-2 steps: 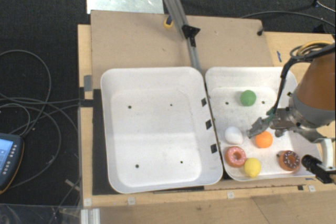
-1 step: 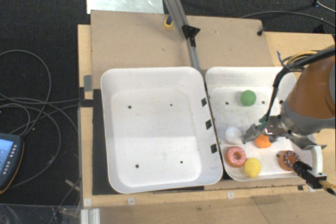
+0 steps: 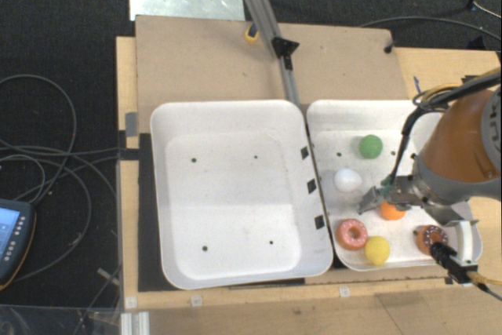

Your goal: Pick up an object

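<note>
The right bin (image 3: pixel 329 121) holds several small objects. A green ball (image 3: pixel 370 145) lies toward the back, with a white ball (image 3: pixel 347 180) nearer the middle. At the front are a pink frosted donut (image 3: pixel 352 234), a yellow ball (image 3: pixel 377 249) and a brown donut (image 3: pixel 431 238). An orange object (image 3: pixel 392 210) sits just below the gripper (image 3: pixel 385 198), partly covered by it. The gripper hangs low over the bin, right of the white ball. I cannot tell whether it touches the orange object.
The left bin (image 3: pixel 169 169) is a shallow white tray next to the right one. Black clips (image 3: pixel 311 186) mark the shared rim. A grey pole (image 3: pixel 259 4) slants in from the back. The arm's orange band (image 3: pixel 469 143) overhangs the right bin's right side.
</note>
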Tool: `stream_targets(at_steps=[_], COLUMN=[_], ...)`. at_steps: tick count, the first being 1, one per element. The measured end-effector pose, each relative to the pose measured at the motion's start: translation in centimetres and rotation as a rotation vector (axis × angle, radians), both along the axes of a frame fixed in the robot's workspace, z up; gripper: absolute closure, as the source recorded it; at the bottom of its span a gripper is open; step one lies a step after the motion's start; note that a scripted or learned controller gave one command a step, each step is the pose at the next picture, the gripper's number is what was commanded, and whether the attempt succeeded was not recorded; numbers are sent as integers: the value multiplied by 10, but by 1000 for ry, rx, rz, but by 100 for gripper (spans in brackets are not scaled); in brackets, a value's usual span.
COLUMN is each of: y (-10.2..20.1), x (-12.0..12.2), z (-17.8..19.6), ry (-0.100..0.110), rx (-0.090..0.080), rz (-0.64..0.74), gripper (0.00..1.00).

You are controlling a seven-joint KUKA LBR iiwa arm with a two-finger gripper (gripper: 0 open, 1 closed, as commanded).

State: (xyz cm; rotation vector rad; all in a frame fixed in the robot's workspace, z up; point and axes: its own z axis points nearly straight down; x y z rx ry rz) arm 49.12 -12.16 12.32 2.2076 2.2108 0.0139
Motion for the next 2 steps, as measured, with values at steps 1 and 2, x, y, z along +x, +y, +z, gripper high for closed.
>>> stream_targets(at_steps=[1, 2], y=[1, 3], x=[0, 1], z=[8, 52], ry=[1, 12], rx=[3, 4], rz=[0, 4], gripper=[100, 100])
